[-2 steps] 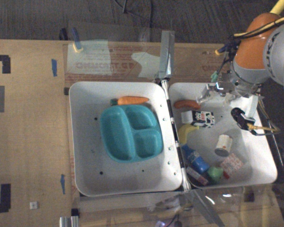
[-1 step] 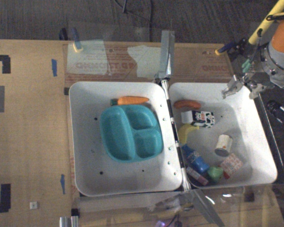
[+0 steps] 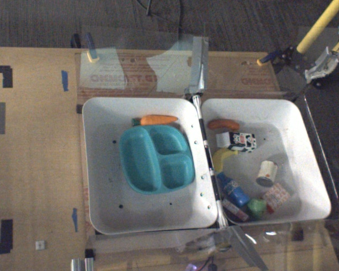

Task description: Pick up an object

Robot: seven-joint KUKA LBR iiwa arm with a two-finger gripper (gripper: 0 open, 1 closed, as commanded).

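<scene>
Objects for picking lie in two white bins on the desk (image 3: 34, 151). Camera view: a teal tray (image 3: 157, 158) with three compartments lies flat in the middle of the left bin (image 3: 96, 168). A carrot (image 3: 156, 119) lies just behind the tray, along its far edge. All other items sit right of the tray, in the right bin (image 3: 311, 168). A sausage (image 3: 223, 125) is at the far left corner. A cow-patterned box (image 3: 242, 141) is just right of it. A banana (image 3: 222, 157) lies nearest the tray. A cup (image 3: 266, 173) lies tipped over, further right. A blue bottle (image 3: 233, 189), a green ball (image 3: 256, 208) and a pink block (image 3: 277, 196) cluster at the near edge.
</scene>
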